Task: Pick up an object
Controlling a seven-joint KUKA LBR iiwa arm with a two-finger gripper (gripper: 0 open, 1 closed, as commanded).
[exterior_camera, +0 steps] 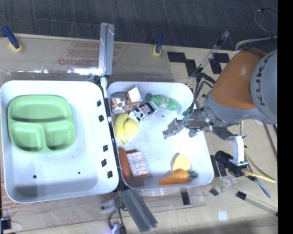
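Pretty evenly lit from overhead, no harsh hotspots. Soft shadows only: a grey patch in the near-left corner of the left bin (27, 191), faint ones under the stuff in the right bin (200, 152). Slightly washed-out whites on both bin floors. Kinda soft and grainy overall, small print unreadable. Dull sheen on the arm's orange band (239, 82). Dark floor up top, low detail.

Hand (172, 129) fingers' state indistinct
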